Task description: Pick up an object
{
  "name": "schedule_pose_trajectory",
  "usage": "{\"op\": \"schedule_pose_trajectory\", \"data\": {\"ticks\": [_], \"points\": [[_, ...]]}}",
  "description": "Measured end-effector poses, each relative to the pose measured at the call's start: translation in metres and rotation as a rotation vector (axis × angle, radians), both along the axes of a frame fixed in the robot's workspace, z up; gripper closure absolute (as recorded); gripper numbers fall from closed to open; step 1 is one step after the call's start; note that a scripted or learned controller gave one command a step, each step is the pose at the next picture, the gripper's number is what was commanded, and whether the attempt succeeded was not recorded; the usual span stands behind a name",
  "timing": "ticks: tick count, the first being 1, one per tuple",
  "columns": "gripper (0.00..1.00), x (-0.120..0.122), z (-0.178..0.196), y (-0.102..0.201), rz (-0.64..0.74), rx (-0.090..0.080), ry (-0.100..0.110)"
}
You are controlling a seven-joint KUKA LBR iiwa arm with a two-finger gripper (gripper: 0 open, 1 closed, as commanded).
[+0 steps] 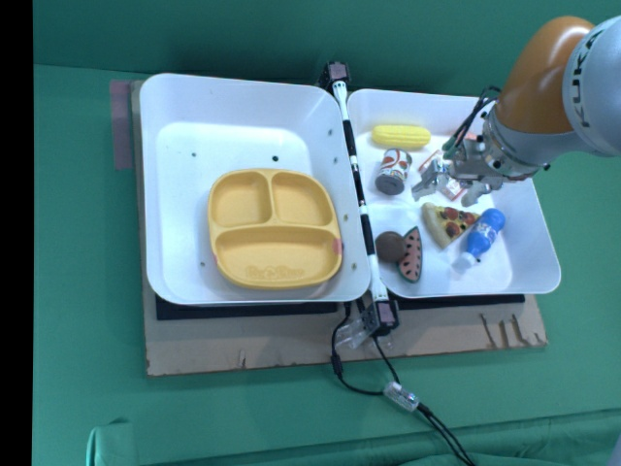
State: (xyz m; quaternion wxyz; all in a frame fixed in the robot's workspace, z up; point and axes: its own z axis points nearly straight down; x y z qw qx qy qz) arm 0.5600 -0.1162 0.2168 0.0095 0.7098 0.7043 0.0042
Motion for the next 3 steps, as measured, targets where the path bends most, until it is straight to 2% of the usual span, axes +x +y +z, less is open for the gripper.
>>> {"op": "schedule_pose_trajectory", "data": {"ticks": [1,2,3], "points": [[1.0,0.001,0.013,-0.001,-0.005,-0.001,-0.007],[0.0,0.001,0.013,-0.001,-0.005,0.0,-0.007],[0.0,0.099,-0.019,0.015,0.004,-0.004,-0.012]]}}
